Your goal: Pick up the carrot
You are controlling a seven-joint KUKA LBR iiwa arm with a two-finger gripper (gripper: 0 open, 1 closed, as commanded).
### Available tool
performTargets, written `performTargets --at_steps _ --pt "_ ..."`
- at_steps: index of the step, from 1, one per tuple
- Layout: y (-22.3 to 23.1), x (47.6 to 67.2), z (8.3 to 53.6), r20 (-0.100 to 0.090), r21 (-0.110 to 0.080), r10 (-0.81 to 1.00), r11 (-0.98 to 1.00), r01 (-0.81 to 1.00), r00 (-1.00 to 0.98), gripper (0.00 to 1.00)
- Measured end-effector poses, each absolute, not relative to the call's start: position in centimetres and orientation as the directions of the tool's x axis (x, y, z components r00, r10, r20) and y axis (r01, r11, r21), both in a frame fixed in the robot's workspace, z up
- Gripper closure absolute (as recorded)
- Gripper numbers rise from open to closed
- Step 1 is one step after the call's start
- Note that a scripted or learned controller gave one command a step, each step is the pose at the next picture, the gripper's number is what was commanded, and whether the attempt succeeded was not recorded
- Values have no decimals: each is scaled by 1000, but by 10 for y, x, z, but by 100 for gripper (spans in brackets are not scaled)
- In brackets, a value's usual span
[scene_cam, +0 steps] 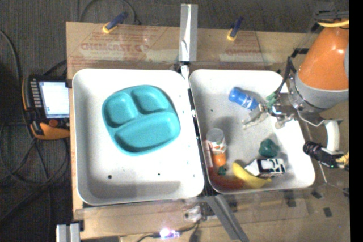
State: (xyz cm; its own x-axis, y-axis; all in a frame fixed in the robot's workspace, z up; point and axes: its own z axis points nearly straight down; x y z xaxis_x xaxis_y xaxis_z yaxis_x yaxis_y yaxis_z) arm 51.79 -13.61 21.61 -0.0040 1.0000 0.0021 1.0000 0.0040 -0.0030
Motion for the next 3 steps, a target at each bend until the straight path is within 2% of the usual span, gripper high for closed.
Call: performTargets --at_steps 1,2,3 --pt "-125 509 100 -3 -1 906 423 906 -423 0" --pt "-123 509 108 3 0 906 424 906 -424 100" --pt "-81 484 183 1 -3 990 140 990 -140 100"
